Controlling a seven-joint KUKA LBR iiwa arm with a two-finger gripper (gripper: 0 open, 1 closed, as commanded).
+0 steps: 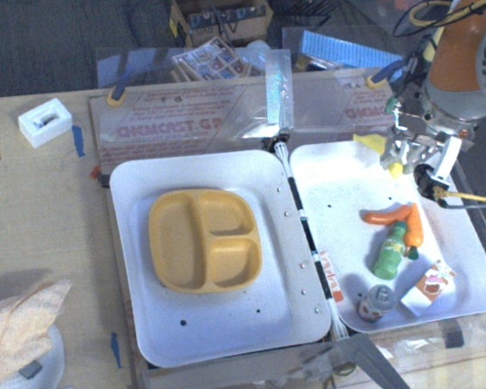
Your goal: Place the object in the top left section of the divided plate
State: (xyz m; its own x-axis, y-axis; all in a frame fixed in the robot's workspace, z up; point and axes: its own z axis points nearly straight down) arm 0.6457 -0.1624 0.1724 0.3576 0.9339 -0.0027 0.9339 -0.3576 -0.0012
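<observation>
Camera view from above, at a slant: two shallow white bins side by side on the tabletop [38, 219]. In the left bin [150, 333], near its middle, lies a yellow divided plate [177, 239], flat and upright, with one long section down its left side and two smaller ones on its right. Well apart from it, across the seam between the bins, sits everything loose, all in the right bin [482, 289]. Near that bin's middle lies an orange-red curved piece [385, 214], touching an orange carrot [414, 227] at its right end. Just below them, tilted, rests a green bottle [390, 254], its top against the carrot. Toward the near edge stands a small grey can [376, 301], and just beside it on the right a white carton [432, 282] with red print. Cannot tell which of these is meant for the plate; all of them rest on the right bin's floor. At the right bin's far right corner hangs the end effector [414, 159], below the arm's orange band [462, 58], with a yellow scrap [370, 142] just to its left at the bin's rim. Cannot tell whether the end effector is apart or together, too cluttered and small at that spot. On the tabletop to the left, a small white box [45, 122] and a pale crumpled cloth [21, 320].
</observation>
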